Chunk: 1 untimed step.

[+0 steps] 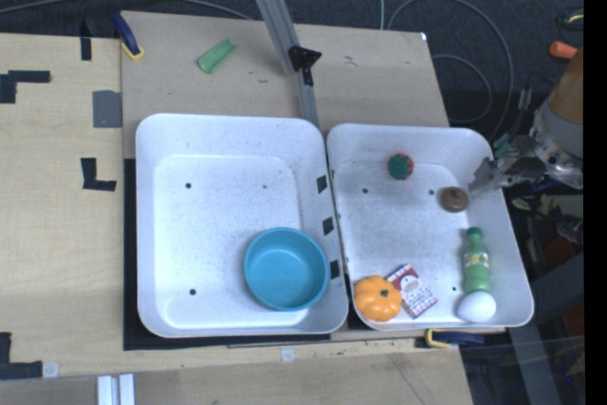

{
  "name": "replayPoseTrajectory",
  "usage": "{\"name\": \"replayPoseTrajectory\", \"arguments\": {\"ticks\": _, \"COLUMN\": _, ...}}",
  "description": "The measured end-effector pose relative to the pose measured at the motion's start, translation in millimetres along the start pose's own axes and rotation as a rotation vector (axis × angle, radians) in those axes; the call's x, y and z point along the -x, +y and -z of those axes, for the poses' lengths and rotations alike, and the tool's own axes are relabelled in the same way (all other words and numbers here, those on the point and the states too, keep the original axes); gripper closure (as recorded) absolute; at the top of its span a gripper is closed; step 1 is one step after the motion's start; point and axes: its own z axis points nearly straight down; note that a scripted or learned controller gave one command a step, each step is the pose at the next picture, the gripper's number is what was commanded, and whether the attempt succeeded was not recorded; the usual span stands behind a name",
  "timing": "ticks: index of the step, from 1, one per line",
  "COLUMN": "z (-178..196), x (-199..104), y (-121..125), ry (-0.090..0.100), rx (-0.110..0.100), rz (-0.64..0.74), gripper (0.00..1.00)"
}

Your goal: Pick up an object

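Observation:
The right bin (429, 138) holds a small green-and-brown ball (400, 167), a brown round object (453, 199), a green bottle (475, 261), a white egg (476, 306), an orange pumpkin (378, 299) and a red-and-white packet (413, 290). A blue bowl (285, 267) sits in the left bin (156, 204) near its front right corner. My gripper (493, 168) hangs at the right bin's right rim, just right of the brown object, with nothing seen held.
A grey pole (270, 0) with a black clamp slants across the bench behind the bins. A green block (215, 56) lies on the bench at the back left. Cables loop on the dark floor behind.

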Motion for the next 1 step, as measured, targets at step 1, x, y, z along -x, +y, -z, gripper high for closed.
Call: {"name": "replayPoseTrajectory", "arguments": {"ticks": 1, "z": 2.0, "x": -47.6, "y": 1.2, "ry": 0.002, "rx": -0.003, "rz": 0.004, "gripper": 1.0}}
